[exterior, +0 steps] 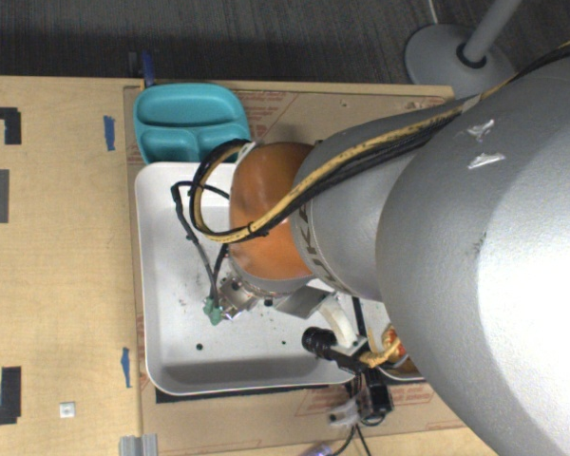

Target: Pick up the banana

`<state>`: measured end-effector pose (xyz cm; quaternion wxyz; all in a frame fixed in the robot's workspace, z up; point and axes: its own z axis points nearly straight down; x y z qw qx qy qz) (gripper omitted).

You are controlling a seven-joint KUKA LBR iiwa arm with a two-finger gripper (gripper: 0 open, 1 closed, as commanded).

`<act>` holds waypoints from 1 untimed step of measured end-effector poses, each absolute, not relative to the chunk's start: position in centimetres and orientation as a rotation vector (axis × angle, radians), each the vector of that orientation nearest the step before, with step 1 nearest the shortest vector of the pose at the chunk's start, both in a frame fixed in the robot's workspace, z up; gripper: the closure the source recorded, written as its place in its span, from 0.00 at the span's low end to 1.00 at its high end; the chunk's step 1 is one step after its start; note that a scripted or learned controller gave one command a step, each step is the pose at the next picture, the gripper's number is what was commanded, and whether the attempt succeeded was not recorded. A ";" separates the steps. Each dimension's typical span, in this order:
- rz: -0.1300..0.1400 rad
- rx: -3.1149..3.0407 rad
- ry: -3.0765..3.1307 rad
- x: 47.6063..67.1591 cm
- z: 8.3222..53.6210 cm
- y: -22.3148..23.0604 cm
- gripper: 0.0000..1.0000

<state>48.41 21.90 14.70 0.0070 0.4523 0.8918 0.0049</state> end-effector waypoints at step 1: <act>0.017 1.412 2.788 48.5 15.7 21.9 1.00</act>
